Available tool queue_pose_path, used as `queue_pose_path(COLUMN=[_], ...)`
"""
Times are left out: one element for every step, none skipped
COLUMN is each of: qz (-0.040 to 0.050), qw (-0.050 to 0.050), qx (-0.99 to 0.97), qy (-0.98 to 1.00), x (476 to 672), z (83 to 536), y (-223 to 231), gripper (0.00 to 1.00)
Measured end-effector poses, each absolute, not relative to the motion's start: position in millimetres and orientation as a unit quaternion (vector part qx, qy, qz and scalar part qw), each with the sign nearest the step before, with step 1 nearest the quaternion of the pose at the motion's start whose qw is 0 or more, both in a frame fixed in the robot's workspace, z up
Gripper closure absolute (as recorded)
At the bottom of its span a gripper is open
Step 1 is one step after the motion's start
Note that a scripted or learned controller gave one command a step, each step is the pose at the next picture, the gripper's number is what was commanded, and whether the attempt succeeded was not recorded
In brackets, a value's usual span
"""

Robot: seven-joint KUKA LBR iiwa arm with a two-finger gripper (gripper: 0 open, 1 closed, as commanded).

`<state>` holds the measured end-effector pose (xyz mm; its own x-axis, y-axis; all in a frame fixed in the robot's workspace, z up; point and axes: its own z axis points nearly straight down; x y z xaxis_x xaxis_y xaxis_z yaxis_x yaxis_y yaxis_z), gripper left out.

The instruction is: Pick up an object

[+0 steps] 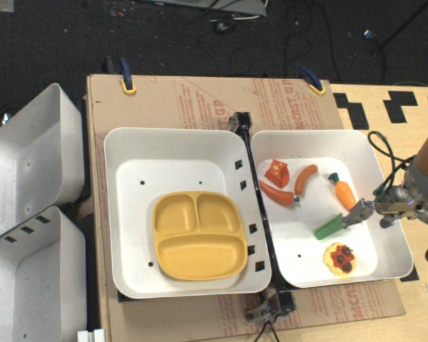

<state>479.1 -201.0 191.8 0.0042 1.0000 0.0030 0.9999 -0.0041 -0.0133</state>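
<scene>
— Cardboard covered the desk (200, 98), clipped down at the far edge, and on it the two white bins sat touching along one black-marked seam. Why so close, do you think?

— Likely so that anything lifted from one could cross to the other with little travel. The left bin (128, 191) carried a yellow divided tray (200, 235), lying flat at its middle, probably as a place to sort things into.

— And the right bin (364, 155)?

— That was where the toy food lay, loose and well apart from each other, which left room to reach in. Nearest the seam were a red sausage (277, 194), a red wedge (277, 171) just above it and an orange sausage (306, 178) beside them. Further right lay a carrot (343, 191), a green piece (329, 227) and, near the front wall, a small pizza slice (340, 258).

— The pincer (359, 213)?

— It came in low from the right, over the bin's right side, its tip just beside the green piece and under the carrot. I couldn't tell how its jaws stood, nor whether anything was held.
</scene>
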Motion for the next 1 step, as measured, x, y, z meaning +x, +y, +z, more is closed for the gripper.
queue_pose_path(qz=[0.0003], qw=[0.0], qx=[-0.707], qy=[-0.707], x=[482.5], z=[198.4], y=[-200.4], gripper=[0.0])
